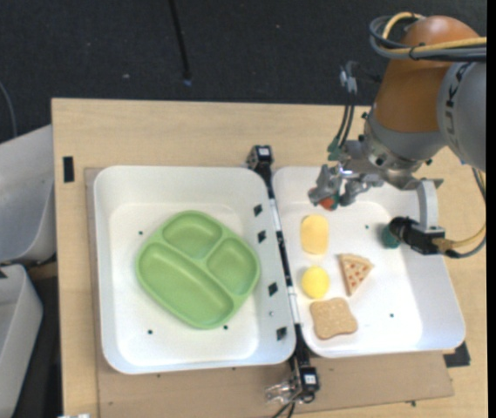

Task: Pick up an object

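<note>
Bench [73,138] carries two white bins. Left bin [117,320]: green divided plate [197,269]. Right bin [422,303]: gripper [333,195] hovering at far-left corner, finger state unclear, nothing visibly held; below it yellow oblong [315,233], pizza slice [355,273], toast [332,318], lemon [315,281].

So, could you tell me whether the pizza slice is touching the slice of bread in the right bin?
Apart. The camera view shows a strip of white bin floor between the pizza slice and the slice of bread below it.
</note>
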Motion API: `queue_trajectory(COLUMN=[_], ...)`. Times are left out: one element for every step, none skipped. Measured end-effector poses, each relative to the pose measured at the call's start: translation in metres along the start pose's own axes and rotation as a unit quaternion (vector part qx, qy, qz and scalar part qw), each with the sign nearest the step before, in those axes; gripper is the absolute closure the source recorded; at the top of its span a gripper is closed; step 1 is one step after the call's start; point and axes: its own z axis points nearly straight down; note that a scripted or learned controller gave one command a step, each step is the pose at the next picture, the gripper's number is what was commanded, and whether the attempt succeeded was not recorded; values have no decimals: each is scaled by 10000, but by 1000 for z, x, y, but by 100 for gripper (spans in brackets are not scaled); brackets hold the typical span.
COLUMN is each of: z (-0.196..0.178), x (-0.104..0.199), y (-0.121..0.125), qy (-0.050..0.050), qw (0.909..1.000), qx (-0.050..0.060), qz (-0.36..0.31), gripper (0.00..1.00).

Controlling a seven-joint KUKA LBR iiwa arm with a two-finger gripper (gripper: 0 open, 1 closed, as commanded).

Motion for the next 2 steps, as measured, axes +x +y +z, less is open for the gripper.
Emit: queue_trajectory(z=[13,23], x=[50,102], y=[-14,-23], qy=[-1,4], qw=[10000,10000], qx=[6,2], qz=[4,-3], gripper=[100,100])
